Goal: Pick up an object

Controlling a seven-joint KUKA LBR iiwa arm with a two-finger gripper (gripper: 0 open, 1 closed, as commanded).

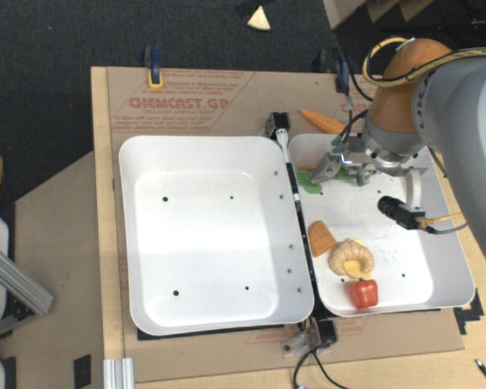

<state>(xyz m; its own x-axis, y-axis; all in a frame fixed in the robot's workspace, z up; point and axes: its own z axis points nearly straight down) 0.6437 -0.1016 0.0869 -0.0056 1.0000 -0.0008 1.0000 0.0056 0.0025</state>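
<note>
Green and half hidden, a small object lay at the right bin's upper left corner, just beside and below the gripper, apart from its fingertips as far as could be seen. Its long axis and heading could not be made out. The gripper's fingers stood spread with nothing between them. Farther down lay a tan wedge, a yellow pastry and a red pepper.

1. Left white bin: seated on a brown board printed with red lettering.
2. Blue clamp: fixed at the board's far edge.
3. Dark carpet: surrounds the bench; a pale yellow wedge lies on it.
</note>
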